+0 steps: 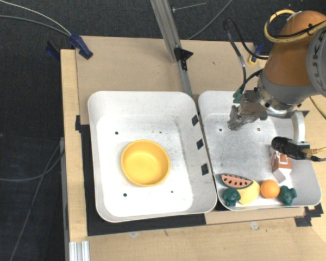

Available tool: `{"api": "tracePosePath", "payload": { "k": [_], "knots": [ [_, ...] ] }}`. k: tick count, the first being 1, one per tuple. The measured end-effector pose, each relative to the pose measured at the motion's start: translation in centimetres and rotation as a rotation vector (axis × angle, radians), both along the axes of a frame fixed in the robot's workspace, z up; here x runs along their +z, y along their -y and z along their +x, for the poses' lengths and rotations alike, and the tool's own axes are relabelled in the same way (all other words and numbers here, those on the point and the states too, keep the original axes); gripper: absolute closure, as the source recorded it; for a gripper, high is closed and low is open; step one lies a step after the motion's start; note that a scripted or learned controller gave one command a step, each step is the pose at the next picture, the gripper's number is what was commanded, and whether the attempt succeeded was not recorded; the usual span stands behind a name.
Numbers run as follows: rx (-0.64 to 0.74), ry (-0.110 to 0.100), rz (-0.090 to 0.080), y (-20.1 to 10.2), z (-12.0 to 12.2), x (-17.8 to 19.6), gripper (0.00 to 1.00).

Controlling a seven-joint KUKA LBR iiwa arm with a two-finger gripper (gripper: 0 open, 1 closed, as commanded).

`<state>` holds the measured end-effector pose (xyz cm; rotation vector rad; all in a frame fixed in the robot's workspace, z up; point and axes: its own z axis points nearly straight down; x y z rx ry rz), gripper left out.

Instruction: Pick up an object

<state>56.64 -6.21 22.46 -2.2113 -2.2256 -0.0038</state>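
Note:
My gripper (pixel 234 122) hangs over the upper part of the right bin (pixel 244 151), its tips low above bare white floor with nothing seen between them. Along that bin's front edge lie a watermelon slice (pixel 234 180), a yellow piece (pixel 250 192), a dark green broccoli-like toy (pixel 230 196), an orange ball (pixel 269 189) and another green toy (pixel 287 194). A small brown and white box (pixel 280 162) sits by the right wall. All of these are well in front of the gripper.
The left bin (pixel 106 118) holds a yellow bowl (pixel 145 162). A metal pole (pixel 168 31) slants down to the gap between the bins. Black clips (pixel 200 144) line the divider. A black part with a cable (pixel 289 147) sticks out near the right bin's wall.

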Motion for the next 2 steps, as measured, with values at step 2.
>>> {"api": "tracePosePath", "payload": {
  "k": [2],
  "knots": [
    [0.0,0.002,-0.003,-11.0,0.6,0.5,1.0]
  ]
}}
